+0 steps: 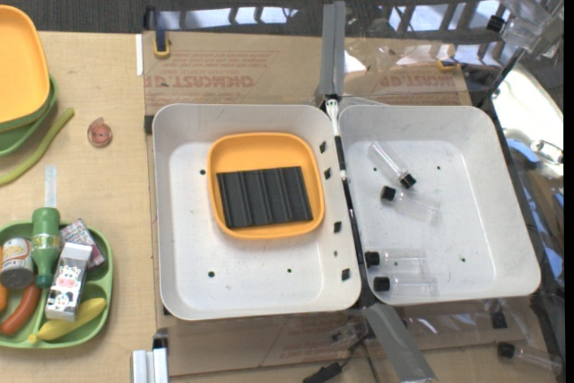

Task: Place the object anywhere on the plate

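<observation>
From my end the black slab (265, 198) is already flat on the orange plate (265, 148) in the left bin (179, 220). Can't tell the gripper's state. Clear tubes (392, 166) in the right bin (502, 220).

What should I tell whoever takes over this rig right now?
Left bin: orange plate with a dark ribbed object already lying on it.
Right bin: several clear tubes with black caps, one near the middle, two at the front edge.
Done: the ribbed object appears placed.
Left: confirm it, then clear the plate for the next try.
</observation>
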You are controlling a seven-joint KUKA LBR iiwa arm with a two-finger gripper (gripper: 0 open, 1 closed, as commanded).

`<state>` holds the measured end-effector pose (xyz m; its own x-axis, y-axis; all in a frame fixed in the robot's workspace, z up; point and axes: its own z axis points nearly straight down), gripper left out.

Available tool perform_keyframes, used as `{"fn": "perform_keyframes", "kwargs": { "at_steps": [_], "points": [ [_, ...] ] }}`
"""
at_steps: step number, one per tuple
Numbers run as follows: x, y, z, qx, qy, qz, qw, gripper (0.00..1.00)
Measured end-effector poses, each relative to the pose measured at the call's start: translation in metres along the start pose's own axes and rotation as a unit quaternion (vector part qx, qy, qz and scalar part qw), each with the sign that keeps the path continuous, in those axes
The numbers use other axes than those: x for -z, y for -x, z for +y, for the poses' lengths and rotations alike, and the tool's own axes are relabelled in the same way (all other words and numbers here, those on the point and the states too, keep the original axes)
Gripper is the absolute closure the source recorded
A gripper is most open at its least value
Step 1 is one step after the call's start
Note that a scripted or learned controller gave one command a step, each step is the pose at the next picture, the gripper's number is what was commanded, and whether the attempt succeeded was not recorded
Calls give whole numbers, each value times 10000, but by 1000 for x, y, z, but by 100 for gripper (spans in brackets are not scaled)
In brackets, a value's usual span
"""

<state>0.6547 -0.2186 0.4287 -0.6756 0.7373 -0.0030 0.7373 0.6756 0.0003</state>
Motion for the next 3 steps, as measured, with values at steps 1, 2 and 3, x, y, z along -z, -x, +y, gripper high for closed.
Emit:
{"fn": "perform_keyframes", "kwargs": {
  "at_steps": [1, 2, 3],
  "points": [
    [12, 2, -2, 523, -2, 2, 9986, 100],
    [12, 0, -5, 2385, 6, 8, 9711, 100],
    [12, -1, -6, 3944, 13, 8, 9189, 100]
  ]
}}
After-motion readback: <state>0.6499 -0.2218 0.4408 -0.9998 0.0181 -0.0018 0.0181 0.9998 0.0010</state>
